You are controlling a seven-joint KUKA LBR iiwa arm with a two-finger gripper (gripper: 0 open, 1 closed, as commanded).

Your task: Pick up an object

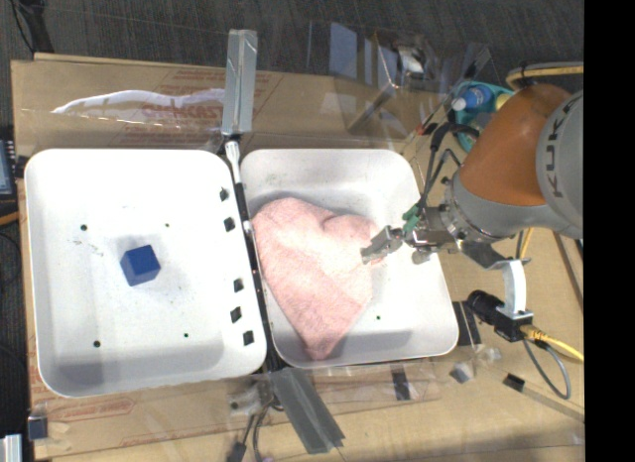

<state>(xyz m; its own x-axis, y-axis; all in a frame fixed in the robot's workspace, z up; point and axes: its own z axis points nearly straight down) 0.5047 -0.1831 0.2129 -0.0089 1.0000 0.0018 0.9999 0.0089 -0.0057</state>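
Judging by its folds and fuzzy nap, the pink cloth [313,272] is going to handle as something light, limp and easy to crush: it will sag and drape off whatever pinches it instead of lifting as one piece, though its soft weave should give the pads plenty of friction. It is lying crumpled in the right-hand bin [422,306], spreading away from the gripper [382,245] toward the divider between the two bins. The best place to take hold looks like a raised ridge or bunched fold near the edge closest to the gripper, where enough fabric is gathering to fill a pinch; a flat single layer would probably slip out.

The gripper is reaching in low over the near edge of the cloth, its tip sitting at or just above the fabric. Whether it is touching cannot be made out, and how far it is spread is not something the picture is showing clearly. Nothing is visibly hanging from it.

Far beyond the cloth, in the other bin [60,177], a small blue cube [141,263] is sitting well apart from the gripper.
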